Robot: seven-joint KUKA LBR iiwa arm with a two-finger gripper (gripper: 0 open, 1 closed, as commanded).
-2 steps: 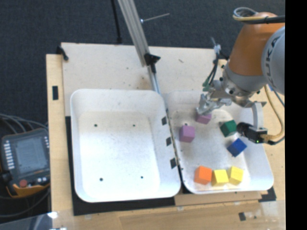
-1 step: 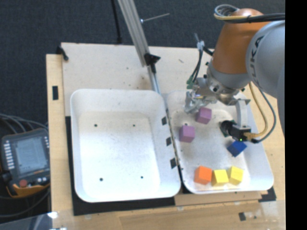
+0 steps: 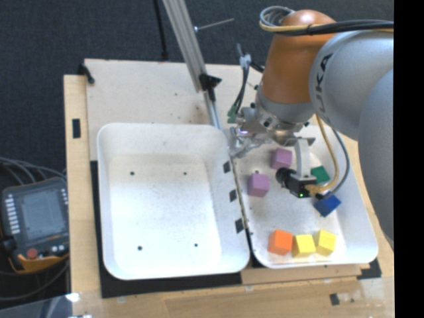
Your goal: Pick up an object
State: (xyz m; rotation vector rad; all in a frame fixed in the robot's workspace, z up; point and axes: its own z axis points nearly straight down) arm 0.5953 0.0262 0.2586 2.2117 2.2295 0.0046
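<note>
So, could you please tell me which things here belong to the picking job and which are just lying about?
Job: upper purple cube, lower purple cube, green block, blue block, orange cube, left yellow cube, right yellow cube, all in the right bin.

Lying about: left bin, teach pendant, aluminium rail.

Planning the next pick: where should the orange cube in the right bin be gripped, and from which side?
Best come down from above and pinch the orange cube by its far and near faces. A yellow cube sits tight beside its right face, and the bin wall is close on its left.
</note>
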